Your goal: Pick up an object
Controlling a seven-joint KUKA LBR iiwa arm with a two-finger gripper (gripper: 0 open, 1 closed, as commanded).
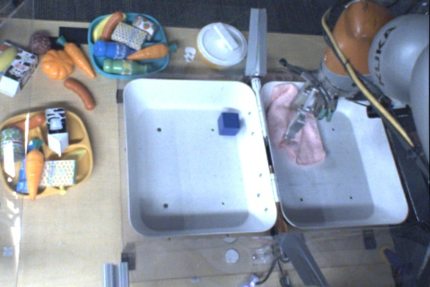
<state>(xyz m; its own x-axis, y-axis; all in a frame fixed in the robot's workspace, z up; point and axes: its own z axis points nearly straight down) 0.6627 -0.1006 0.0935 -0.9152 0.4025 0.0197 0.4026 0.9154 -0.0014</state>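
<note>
Partly blurred, the claw (293,133) lies over the pink cloth (306,144); its grip cannot be told.

Soft pink cloth (304,138) lies in a smooth white plastic bin (376,205); blue block (229,123) looks matt.

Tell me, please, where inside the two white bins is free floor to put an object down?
The left bin is bare except for the blue cube near its right wall, so its left and front are free. In the right bin, the front half and right side are bare. Its back left corner is crowded: the pink cloth lies there with the hand over it.
</note>
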